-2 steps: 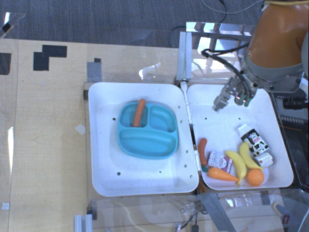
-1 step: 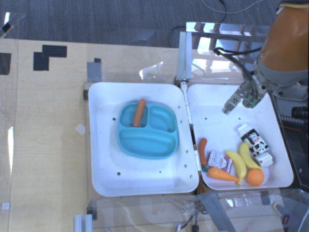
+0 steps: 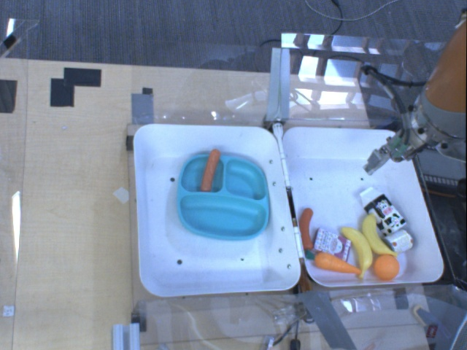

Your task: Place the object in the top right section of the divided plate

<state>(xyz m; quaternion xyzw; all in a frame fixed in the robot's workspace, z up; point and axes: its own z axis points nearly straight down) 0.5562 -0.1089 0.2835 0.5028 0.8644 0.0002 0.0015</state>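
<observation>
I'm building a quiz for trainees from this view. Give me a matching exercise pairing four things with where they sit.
Things:
1. brown sausage
2. round orange fruit
3. pointed orange carrot
4. metal claw

Places:
A. right bin's front right corner
B. blue divided plastic plate, top left section
C. above the right bin's back part
D. right bin's front, beside a yellow banana

Pairs: 1-B, 2-A, 3-D, 4-C

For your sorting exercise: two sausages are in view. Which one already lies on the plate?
The sausage in the left bin, resting across the blue divided plate near its top-left section. The other sausage lies on the right bin's floor.
</observation>
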